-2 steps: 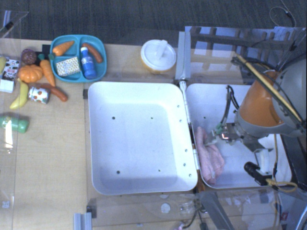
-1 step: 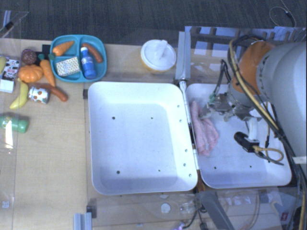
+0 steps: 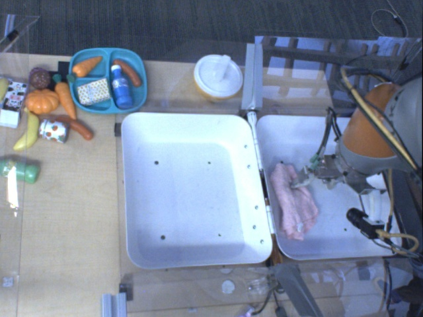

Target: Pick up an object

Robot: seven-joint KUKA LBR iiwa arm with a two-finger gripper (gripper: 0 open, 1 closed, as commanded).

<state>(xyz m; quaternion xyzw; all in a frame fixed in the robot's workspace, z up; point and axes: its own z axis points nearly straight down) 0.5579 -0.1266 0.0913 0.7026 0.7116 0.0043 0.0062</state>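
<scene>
A pink crumpled cloth [image 3: 293,202] lies in the right bin [image 3: 310,134], along its left side. My gripper [image 3: 306,177] comes in from the right and hangs low at the cloth's upper right edge, close to it or touching it. The orange band of the arm [image 3: 370,132] sits above and to the right of it. Nothing shows between the fingers.
The left bin [image 3: 192,187] lies beside the right one. On the bench at left are a blue divided plate [image 3: 106,81] with toy food, loose toy vegetables [image 3: 56,107] and a banana [image 3: 26,132]. A white lidded bowl [image 3: 218,76] stands behind the bins. Cables [image 3: 373,226] run at right.
</scene>
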